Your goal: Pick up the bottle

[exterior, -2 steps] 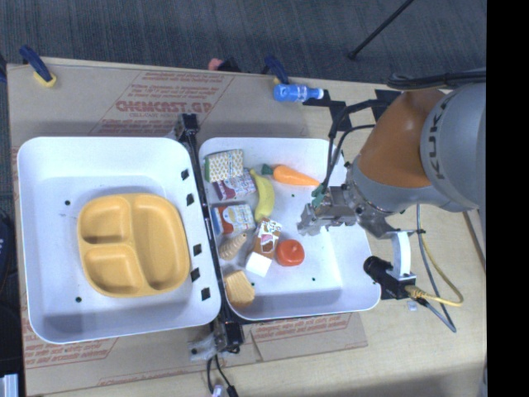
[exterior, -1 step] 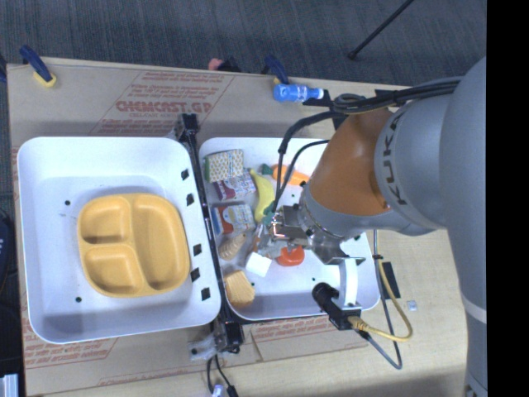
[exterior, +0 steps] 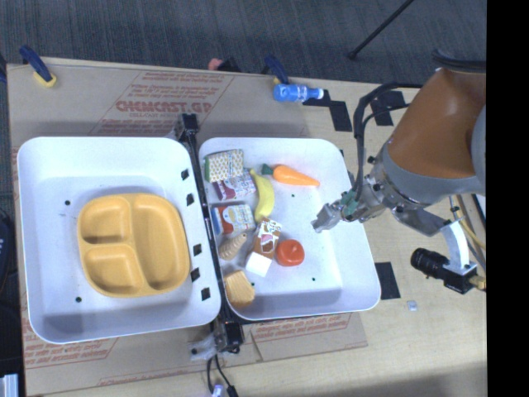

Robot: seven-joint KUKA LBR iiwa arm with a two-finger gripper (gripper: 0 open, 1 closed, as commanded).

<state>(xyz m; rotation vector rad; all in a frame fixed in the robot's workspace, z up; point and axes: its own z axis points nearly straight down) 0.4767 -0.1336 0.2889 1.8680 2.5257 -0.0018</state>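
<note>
A small bottle [exterior: 266,238] with a red and white label lies near the middle of the right bin [exterior: 357,281], among toy foods. It sits between a red tomato [exterior: 289,253] on its right and a small carton [exterior: 234,218] on its left. My gripper [exterior: 329,216] hangs over the right part of this bin, about a hand's width to the right of the bottle and slightly farther back. Nothing shows in the gripper. The grey arm with its orange band [exterior: 438,122] reaches in from the right.
The right bin also holds a banana [exterior: 264,195], a carrot [exterior: 295,176], a cracker box [exterior: 224,165], a white cube [exterior: 259,265] and a bread piece [exterior: 239,288]. A yellow divided plate [exterior: 132,242] lies in the left bin [exterior: 33,172]. A blue object [exterior: 291,93] rests on the bench behind.
</note>
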